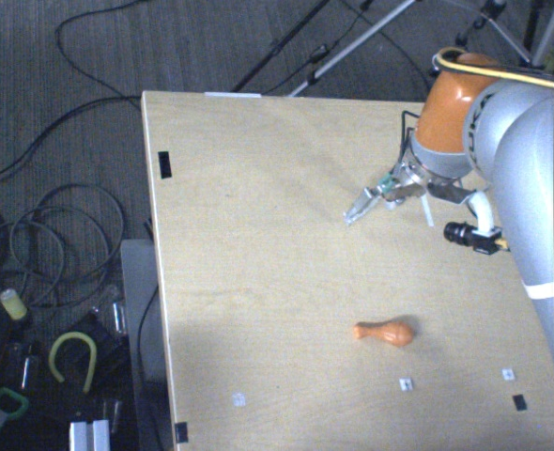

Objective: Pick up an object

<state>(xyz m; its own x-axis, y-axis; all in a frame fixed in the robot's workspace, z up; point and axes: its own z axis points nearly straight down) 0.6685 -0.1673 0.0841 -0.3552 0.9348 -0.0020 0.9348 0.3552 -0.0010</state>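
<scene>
Still early: nothing lifted yet. Orange pear-shaped object (pixel 386 332) lying on the bench (pixel 258 280), well apart from the gripper (pixel 357 211). Fingers (pixel 363 204) pressed nearly together, pinching nothing, tilted low over bare surface. Approach, grasp and lift all left.

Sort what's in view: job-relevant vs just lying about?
Job:
- orange object lying on the bench surface, the one graspable item there
- gripper, up-frame of the object, apart from it

Lying about:
- cables on the floor
- green U-shaped item on the floor
- stand legs behind the bench
</scene>
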